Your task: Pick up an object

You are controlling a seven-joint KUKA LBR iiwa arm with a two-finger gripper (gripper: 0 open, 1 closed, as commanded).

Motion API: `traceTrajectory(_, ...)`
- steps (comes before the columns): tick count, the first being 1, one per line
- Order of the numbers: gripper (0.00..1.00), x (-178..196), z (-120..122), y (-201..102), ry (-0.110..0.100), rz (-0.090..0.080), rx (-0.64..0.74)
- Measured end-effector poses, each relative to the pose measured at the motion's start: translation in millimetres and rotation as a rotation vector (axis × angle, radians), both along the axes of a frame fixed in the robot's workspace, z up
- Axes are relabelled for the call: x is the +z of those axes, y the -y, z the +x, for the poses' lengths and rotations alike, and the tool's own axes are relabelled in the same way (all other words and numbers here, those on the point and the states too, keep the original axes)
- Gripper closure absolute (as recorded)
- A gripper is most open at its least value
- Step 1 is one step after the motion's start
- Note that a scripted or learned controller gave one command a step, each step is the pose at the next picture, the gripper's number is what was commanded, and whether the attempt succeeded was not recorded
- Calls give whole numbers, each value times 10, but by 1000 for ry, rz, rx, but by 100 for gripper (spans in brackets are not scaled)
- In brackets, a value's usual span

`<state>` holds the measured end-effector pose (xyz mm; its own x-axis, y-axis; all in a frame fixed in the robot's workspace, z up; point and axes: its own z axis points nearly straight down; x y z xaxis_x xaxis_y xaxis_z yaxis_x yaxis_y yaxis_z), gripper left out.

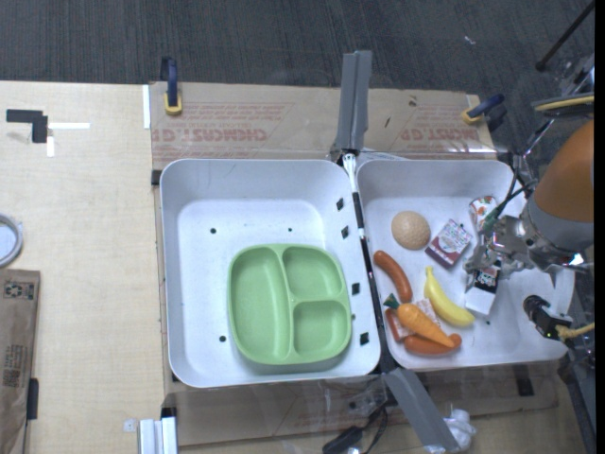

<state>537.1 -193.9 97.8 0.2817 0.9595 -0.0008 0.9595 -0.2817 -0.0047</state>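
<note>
I am hanging my gripper (pixel 484 270) just beside the banana (pixel 446 300). I cannot tell its grip; maybe I am nudging it away, missing.

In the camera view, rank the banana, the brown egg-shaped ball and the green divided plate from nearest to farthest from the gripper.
1. banana, right bin, just left of the gripper.
2. brown egg-shaped ball, right bin, up and farther left.
3. green divided plate, in the left bin, farthest.
</note>
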Motion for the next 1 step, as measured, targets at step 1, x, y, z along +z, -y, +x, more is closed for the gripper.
traceTrajectory(1, 100, 1021, -30, -588, -1, -1, -82)
